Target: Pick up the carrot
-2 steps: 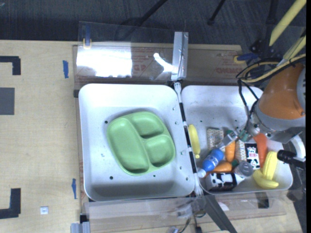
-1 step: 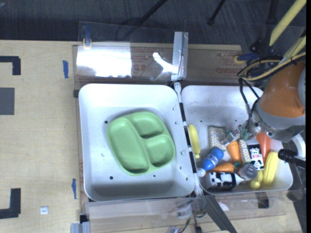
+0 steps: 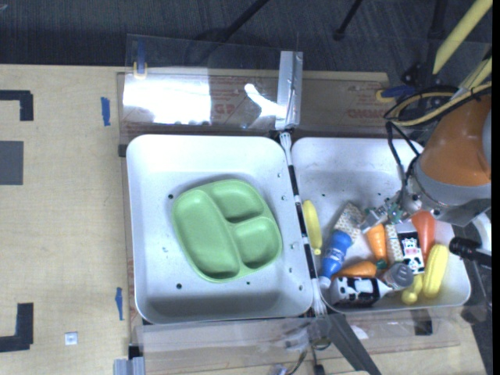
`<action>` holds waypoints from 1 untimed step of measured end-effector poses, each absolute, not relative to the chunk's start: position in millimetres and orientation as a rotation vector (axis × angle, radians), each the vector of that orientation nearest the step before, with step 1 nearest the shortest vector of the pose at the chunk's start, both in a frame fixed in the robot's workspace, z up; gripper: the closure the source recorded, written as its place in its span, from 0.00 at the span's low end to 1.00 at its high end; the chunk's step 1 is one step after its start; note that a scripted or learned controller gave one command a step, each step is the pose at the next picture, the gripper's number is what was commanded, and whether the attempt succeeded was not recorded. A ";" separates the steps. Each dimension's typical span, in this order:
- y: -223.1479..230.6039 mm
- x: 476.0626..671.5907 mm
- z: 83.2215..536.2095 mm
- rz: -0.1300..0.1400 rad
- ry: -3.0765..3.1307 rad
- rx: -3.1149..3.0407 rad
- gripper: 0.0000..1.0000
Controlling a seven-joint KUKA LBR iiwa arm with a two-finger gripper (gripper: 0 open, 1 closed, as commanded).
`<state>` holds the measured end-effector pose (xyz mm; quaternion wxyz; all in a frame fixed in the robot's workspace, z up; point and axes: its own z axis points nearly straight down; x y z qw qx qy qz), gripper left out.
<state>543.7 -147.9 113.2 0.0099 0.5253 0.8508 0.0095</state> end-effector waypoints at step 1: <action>-91.4 559.5 235.7 0.000 2.674 1.648 1.00</action>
